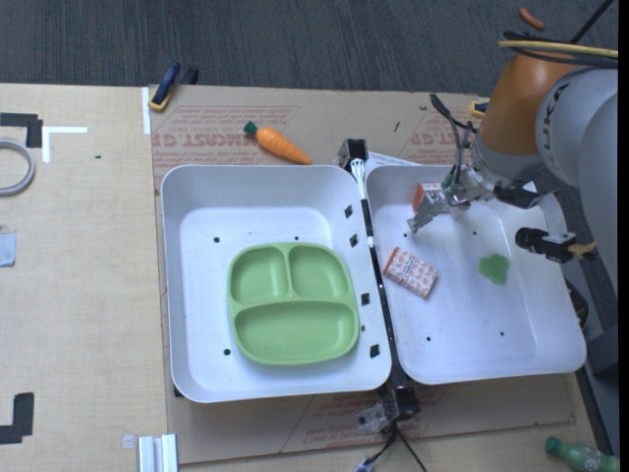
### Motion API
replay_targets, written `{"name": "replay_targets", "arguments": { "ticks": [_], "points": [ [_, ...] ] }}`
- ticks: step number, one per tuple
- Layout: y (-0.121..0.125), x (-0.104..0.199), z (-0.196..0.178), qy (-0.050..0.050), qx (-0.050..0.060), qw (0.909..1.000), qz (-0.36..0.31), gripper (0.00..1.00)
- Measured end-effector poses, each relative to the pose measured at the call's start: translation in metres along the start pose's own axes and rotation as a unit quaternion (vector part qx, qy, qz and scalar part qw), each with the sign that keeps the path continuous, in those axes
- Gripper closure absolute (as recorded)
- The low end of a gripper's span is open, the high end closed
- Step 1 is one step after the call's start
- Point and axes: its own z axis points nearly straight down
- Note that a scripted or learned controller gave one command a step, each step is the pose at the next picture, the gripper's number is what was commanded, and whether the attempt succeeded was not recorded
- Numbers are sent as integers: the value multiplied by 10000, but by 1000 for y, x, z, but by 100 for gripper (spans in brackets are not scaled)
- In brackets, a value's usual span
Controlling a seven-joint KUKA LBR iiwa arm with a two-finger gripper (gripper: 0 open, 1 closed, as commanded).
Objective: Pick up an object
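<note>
Small patterned orange-pink packet (411, 271)

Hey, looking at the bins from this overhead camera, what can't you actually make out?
- Gripper: too small and dark to tell open from shut.
- Red object at the right bin's back wall: partly covered by the gripper, identity unclear.
- Patterned packet: print too small to read.
- Green bottle: cut off by the bottom edge.

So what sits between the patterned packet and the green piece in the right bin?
Nothing: in the camera view, bare white bin floor separates the patterned packet from the green piece.
</note>
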Motion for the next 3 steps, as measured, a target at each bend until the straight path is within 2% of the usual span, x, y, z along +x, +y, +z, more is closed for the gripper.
{"name": "replay_targets", "arguments": {
  "ticks": [1, 2, 3],
  "points": [
    [11, 26, 1, 0, -42, 9907, 1363, 0],
    [-49, 98, -99, -14, -47, 9943, -1069, 0],
    [21, 54, -99, -18, -49, 9950, -1002, 0]
  ]
}}
